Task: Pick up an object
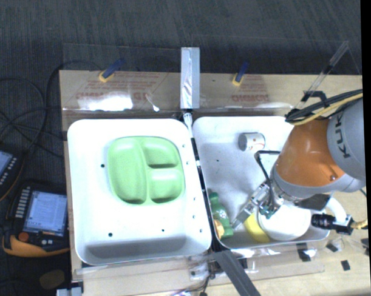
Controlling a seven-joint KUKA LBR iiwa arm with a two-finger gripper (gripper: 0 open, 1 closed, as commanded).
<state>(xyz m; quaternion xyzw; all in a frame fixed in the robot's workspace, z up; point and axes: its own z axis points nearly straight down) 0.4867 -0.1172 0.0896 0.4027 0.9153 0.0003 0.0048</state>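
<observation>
Two bins side by side. Left bin (84, 196) holds a divided tray (145, 170), centre-upper. Right bin (221, 134) has a small cylinder (251, 141) near its top, with a bottle (217, 215), a round fruit (256, 228) and a bowl (288, 226) along the bottom edge. Gripper (260, 203) sits above the fruit.

You have open floor in the right bin (225, 150) toward 10 o'clock, while the yellow object (255, 228), green object (215, 205) and white object (286, 224) crowd 6 o'clock
</observation>
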